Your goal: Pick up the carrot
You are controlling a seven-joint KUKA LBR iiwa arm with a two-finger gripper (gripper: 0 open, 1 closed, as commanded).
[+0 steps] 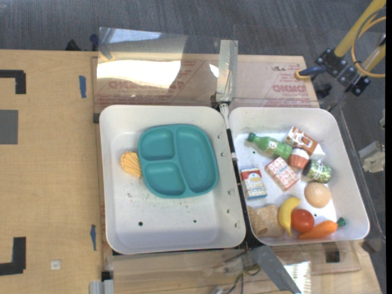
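Carrot [318,229] lies flat in the right bin [269,120], against the wall nearest the camera and close to that bin's right-hand near corner, its green tip pointing right. Whether the claw is released or clenched I cannot tell from my feed.

On the carrot's left a red tomato [301,219] touches it, and a yellow banana [286,213] curves against the tomato's left side. A brown slice of bread [264,220] sits just beside the banana, by the wall between the two bins. Just behind the tomato rests a pale, egg-shaped piece [316,195], and behind that a small green can [319,171] on its side.

Toward the middle of the bin I see a pink box [282,173], tilted, and a small carton with a blue and red face [253,183] to its left. Farther back, a green bottle [269,144] lies on its side, with a red and white carton [301,141] and a small red and white cup [299,158] near its base.

The left bin [171,219] holds a teal divided plate [177,160]; a yellow shell-shaped piece [130,163] touches its left edge. Both bins rest on the brown bench [43,164], with a clear plastic sheet [141,72] behind them and yellow cables [367,17] at the far right.
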